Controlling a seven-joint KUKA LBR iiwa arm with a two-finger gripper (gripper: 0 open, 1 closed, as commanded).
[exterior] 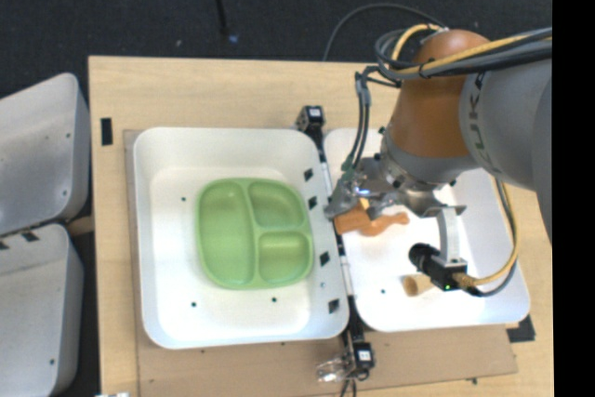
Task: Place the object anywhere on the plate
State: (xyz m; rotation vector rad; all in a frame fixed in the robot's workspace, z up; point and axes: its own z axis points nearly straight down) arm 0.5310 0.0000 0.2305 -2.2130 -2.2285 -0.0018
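From my seat I see the gripper [358,198] down in the right bin [483,311], at that bin's left wall, with the orange object [372,222] lying on the bin floor just below it, touching or nearly so. I cannot tell how the tool's jaws stand. A small tan piece [415,284] lies farther down the same bin. Left of the gripper, the left bin [158,311] holds the green plate [253,232], its three compartments bare.
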